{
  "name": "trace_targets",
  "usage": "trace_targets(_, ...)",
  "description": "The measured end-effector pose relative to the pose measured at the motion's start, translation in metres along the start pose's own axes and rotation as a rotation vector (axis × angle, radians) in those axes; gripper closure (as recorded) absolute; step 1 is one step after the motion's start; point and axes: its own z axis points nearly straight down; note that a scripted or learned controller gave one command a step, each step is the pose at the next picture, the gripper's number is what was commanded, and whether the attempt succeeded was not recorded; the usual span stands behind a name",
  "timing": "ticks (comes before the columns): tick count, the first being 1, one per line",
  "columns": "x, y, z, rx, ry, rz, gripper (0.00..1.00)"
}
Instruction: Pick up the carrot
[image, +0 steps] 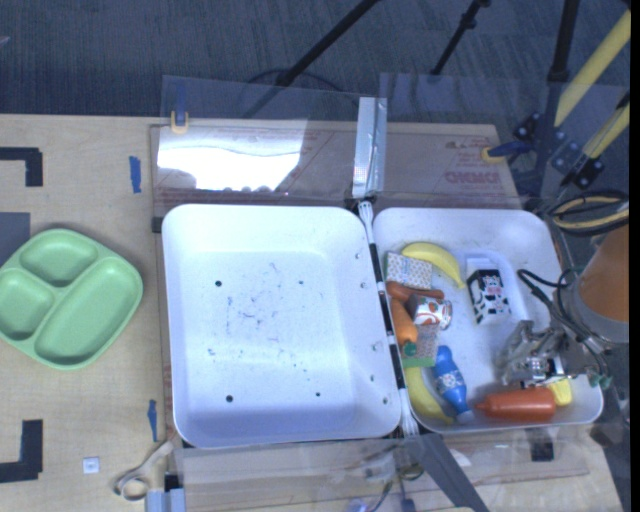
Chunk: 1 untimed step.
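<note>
Camera view: carrot (403, 320) beside banana (436, 258); hand (530, 362) state unclear; labels unreadable.

Lab: bench (70, 150), tripod legs (330, 40)

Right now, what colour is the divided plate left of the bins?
Pale green, all three compartments alike; the divided plate shows clearly in the camera view.

A green tray (68, 298) lies on the table (80, 150), left of the bins. The right bin (520, 225) holds a banana (432, 258), a blue bottle (450, 380) and a milk carton (489, 291).
</note>
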Motion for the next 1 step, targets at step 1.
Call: trace_targets(1, -0.0040, -0.0021, -0.0029, 0.006, -0.015, 0.002, 0.00)
